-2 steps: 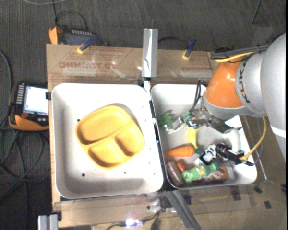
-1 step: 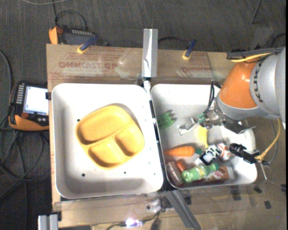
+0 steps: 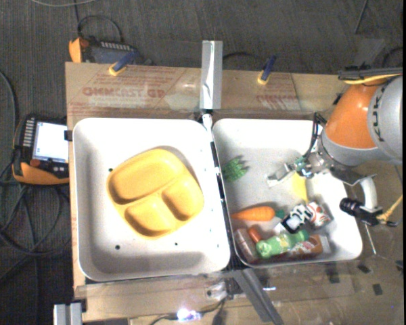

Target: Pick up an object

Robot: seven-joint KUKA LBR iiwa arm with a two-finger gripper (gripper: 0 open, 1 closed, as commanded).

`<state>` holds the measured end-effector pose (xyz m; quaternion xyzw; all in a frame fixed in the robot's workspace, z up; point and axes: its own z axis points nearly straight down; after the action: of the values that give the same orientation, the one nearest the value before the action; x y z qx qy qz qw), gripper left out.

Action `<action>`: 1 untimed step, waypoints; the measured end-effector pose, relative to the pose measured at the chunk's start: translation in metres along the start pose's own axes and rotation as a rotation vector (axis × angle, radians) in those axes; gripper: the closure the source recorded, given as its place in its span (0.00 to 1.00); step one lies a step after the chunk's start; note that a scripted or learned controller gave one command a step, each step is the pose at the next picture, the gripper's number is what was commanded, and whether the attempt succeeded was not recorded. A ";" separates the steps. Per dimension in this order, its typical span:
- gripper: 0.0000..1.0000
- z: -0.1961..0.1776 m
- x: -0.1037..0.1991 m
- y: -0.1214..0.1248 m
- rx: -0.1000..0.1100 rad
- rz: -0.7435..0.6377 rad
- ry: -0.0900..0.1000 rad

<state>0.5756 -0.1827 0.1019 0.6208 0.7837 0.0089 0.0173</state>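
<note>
Gripper (image 3: 284, 175) over right white bin (image 3: 257, 133), grip state unclear; orange plastic carrot (image 3: 254, 214) lies near-left, long axis left-right.

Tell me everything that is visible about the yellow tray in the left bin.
The yellow tray looks like smooth, slightly glossy plastic with rounded corners. It has three compartments: one long one along its upper-left side and two smaller ones below it, split by raised ridges. All three look empty. It lies flat, open side up, turned at a slant, near the middle of the left bin. It rests on the bin's floor, and nothing else touches it.
</note>
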 end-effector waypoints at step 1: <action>1.00 -0.010 -0.001 0.002 -0.007 -0.001 -0.007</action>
<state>0.5775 -0.1833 0.1117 0.6206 0.7838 0.0094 0.0222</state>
